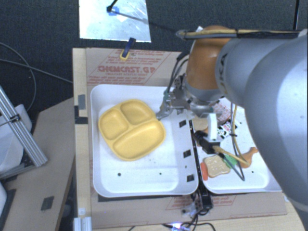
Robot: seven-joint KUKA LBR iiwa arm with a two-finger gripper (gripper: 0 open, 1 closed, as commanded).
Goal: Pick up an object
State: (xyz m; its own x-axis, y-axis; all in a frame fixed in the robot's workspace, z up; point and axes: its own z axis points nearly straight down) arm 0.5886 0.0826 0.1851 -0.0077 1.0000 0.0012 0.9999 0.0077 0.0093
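I see the yellow divided plate (131,129) lying flat in the left bin (103,177), toward its upper half. The gripper (163,109) sits at the plate's 2 o'clock rim, at or just beside the edge; contact I cannot confirm. Whether the tool is spread or pressed together I cannot tell. The grey arm (260,81) comes in from 3 o'clock, covering much of the right bin (260,183). There I note a toast slice (216,166) at 6 o'clock and small clutter I cannot identify.
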